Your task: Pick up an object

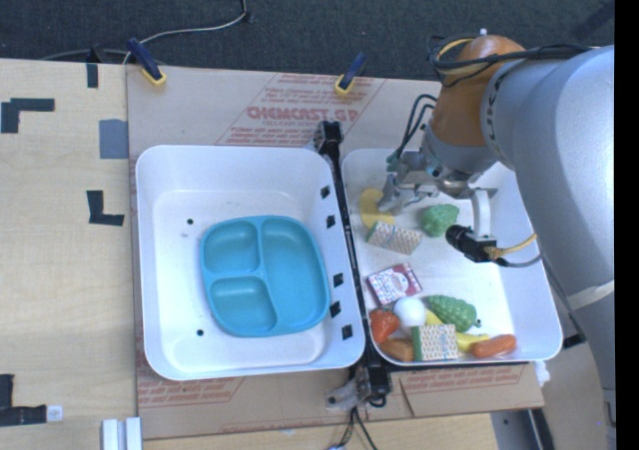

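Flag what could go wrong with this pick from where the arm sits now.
1. The pincer is low in the right white bin, over a yellow piece, a speckled beige block and a green lumpy toy; it may nudge them instead of grasping one.
2. It works near the black divider, so a finger could strike it.
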`<state>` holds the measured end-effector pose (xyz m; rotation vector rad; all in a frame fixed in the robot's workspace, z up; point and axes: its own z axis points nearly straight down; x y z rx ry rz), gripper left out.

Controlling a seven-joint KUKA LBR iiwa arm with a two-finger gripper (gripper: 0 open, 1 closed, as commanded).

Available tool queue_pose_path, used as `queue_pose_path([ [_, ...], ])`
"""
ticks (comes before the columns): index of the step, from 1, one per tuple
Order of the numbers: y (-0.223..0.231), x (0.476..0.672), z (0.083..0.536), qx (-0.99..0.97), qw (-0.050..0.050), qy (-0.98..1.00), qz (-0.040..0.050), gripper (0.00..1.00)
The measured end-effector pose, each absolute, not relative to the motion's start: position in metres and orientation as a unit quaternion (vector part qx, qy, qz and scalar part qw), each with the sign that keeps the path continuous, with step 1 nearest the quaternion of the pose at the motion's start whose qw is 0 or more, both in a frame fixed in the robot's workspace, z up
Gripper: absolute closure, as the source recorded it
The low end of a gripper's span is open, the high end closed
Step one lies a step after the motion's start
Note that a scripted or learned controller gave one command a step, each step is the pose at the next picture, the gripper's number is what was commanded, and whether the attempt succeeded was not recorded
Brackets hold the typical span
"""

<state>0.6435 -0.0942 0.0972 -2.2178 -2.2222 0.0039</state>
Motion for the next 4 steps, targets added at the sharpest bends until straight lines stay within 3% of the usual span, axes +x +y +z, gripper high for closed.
queue_pose_path([
  [1,-0.094,0.643,0.097,-0.706,0.001,-0.708,0.0013,0.00],
  [2,-0.094,0.640,0.087,-0.707,0.000,-0.707,0.0008,0.00],
  [3,-0.093,0.640,0.097,-0.707,0.000,-0.708,0.0009,1.00],
  [4,-0.093,0.640,0.096,-0.707,0.001,-0.708,0.0009,0.00],
])
